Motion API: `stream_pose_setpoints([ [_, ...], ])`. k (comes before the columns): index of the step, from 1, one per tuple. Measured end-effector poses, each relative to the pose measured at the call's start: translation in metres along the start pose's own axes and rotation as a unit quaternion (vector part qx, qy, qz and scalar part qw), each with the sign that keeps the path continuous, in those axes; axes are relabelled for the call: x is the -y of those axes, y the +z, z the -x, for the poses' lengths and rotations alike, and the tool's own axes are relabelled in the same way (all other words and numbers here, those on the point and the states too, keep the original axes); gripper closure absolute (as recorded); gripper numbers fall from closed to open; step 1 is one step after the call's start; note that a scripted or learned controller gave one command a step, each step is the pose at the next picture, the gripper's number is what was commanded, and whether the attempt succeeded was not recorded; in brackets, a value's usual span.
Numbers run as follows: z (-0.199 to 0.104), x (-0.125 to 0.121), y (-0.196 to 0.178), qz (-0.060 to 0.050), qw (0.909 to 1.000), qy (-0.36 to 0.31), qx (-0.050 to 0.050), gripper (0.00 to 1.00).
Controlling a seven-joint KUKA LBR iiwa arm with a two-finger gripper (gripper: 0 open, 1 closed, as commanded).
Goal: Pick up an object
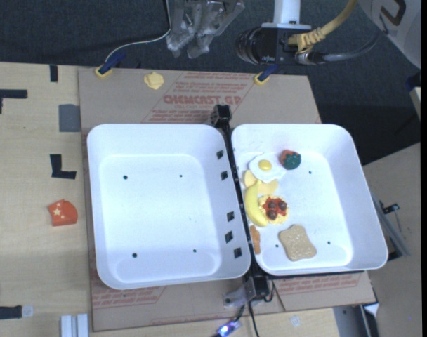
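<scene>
Red piece [62,213] on the bench, left of the bins. Yellow lump [154,81] on cardboard behind the left bin [157,202]. Gripper [192,37] raised at top, beyond the bins; finger state cannot be told. Right bin [340,188]: fried egg [264,166], banana [255,207], toast [297,242], red-and-green ball [290,159], clustered near its left wall.

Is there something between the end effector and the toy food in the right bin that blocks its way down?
Nothing visible does. The end effector sits above the far edge of the bench, beyond both bins. The fried egg, banana and bread slice lie uncovered in the right bin, open from above.
</scene>
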State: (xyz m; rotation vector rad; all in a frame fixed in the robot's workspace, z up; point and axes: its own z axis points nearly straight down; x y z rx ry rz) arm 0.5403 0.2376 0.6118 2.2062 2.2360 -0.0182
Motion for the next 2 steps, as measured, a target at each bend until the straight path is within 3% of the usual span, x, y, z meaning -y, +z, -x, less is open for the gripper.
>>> stream_pose_setpoints([
  [2,-0.0003,-0.0003,-0.0189,-0.001,1.0000,0.000,0.001,1.00],
])
